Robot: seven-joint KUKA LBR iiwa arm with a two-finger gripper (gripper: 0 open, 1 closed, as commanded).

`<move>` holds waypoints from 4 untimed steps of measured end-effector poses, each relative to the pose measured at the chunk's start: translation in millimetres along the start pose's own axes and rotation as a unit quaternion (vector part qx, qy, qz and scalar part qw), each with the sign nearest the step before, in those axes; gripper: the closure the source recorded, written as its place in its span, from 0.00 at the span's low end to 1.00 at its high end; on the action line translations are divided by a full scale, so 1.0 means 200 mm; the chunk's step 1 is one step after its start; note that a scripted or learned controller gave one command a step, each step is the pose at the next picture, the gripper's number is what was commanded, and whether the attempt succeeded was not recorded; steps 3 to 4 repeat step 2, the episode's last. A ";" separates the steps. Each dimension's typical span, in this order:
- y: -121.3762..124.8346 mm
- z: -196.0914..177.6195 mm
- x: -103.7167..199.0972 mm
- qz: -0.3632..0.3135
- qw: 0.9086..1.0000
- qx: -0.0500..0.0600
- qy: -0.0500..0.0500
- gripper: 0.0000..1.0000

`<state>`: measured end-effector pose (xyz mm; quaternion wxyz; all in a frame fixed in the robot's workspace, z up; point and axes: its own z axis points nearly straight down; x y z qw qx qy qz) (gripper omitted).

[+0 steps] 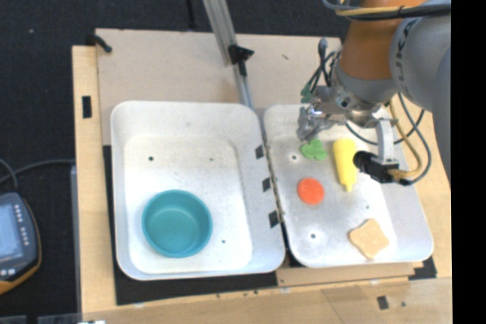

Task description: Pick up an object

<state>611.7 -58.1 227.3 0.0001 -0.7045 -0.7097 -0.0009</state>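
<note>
Even, diffuse overhead light, moderately bright. White bins point(190, 125) run near overexposed, little surface detail left. Floor around the counter point(152, 64) is dark and grainy. Shadows are soft and short: a faint one under the teal bowl point(177, 222), a thin dark line along the bins' lower edges. Mild specular highlight on the orange band point(380, 19). Overall soft, low-res focus with compression noise; small parts near the wrist blur together.
</note>
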 end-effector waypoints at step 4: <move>-0.03 -0.07 0.56 0.000 1.000 -0.001 0.000 1.00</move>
